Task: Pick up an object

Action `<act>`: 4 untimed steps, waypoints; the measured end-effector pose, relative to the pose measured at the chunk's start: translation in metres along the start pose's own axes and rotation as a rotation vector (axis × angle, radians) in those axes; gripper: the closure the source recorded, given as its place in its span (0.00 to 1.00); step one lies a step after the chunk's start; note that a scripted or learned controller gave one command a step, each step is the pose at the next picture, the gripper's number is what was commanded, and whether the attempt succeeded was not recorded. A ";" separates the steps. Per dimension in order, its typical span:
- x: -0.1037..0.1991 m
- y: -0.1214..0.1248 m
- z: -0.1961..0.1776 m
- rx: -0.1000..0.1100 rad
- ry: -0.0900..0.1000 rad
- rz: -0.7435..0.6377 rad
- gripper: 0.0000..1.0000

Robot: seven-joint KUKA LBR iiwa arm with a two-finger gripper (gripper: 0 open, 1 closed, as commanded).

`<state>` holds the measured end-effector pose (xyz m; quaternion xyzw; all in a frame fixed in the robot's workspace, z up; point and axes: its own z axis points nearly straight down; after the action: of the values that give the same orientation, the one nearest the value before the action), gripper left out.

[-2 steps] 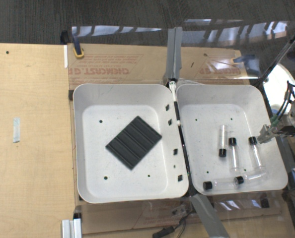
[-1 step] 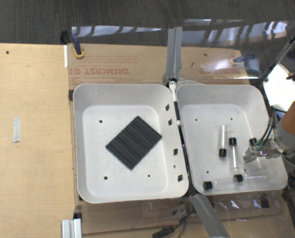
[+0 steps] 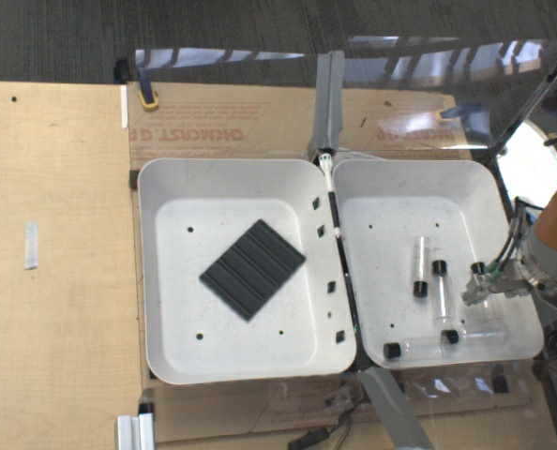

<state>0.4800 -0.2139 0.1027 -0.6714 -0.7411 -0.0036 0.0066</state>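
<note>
Near edge of bench: cardboard strip [image 3: 260,406] runs under both bins, w/ a grey bar [image 3: 396,420] angling out below the gap between them.

Right bin [image 3: 353,242]: holds clear plastic tubes w/ black caps. One tube [image 3: 424,348] lies flat along the near wall, black cap at its left end. A second, capped tube [image 3: 442,298] stands roughly lengthwise mid-bin, just beside a shorter tube [image 3: 418,268] to its left; whether the two touch, cannot tell.

Gripper [image 3: 477,289] sits at the right side of the right bin, low over the floor, near the right end of the flat tube. Arm [image 3: 550,251] enters from the right. Jaw state: cannot tell, tips are small and blurred against the white. Nothing visibly held.

Left bin [image 3: 149,251]: one dark ribbed flat pad [image 3: 252,268] lies at its centre, turned diamond-wise, well apart from the walls.

Divider: black clips [image 3: 333,251] along the shared rim.

Far side: cardboard sheet [image 3: 222,125] w/ red print behind the bins, grey post [image 3: 329,101] rising at the gap. Wood tabletop [image 3: 53,251] to the left, small grey strip [image 3: 31,247] on it.
</note>
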 end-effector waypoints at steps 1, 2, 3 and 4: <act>0.057 0.118 -0.023 -0.003 -0.016 -0.071 1.00; 0.057 0.118 -0.023 -0.003 -0.016 -0.071 0.00; 0.039 0.065 0.012 -0.001 -0.015 -0.082 0.00; 0.038 0.065 0.003 0.000 -0.014 -0.080 1.00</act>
<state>0.5407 -0.1695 0.0999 -0.6414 -0.7672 0.0009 0.0010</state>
